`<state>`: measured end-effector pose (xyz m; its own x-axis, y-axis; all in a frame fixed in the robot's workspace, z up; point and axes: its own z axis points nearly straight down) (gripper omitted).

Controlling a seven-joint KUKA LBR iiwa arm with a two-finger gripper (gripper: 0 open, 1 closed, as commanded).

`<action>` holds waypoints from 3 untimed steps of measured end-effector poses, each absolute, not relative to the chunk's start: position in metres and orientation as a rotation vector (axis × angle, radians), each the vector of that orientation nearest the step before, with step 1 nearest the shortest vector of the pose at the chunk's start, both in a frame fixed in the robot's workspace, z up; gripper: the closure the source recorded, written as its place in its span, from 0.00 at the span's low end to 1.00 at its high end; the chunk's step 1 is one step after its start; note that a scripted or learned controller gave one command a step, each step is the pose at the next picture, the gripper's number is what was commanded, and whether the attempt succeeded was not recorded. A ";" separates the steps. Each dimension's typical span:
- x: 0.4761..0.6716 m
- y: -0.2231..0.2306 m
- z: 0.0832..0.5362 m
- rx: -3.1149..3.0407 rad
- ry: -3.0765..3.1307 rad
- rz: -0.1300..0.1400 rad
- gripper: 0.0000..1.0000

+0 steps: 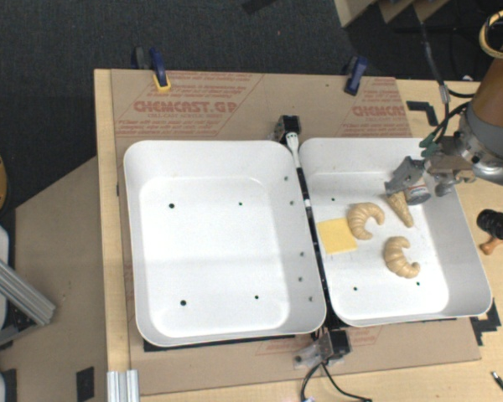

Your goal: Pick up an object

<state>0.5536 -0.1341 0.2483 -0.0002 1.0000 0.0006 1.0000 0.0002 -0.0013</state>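
Hovering near the right bin's [478,287] far-right corner, the gripper [409,193] pinches a cone-shaped piece [401,208] only at its top; it may slip free.

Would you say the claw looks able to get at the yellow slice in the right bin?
Probably yes: the yellow slice lies flat and uncovered, left of the claw, with one croissant touching its edge.
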 end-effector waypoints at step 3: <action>0.533 -0.146 0.080 -2.218 -2.213 0.004 0.00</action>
<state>0.5327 -0.1456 0.0802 0.0020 1.0000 0.0040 1.0000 -0.0019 -0.0079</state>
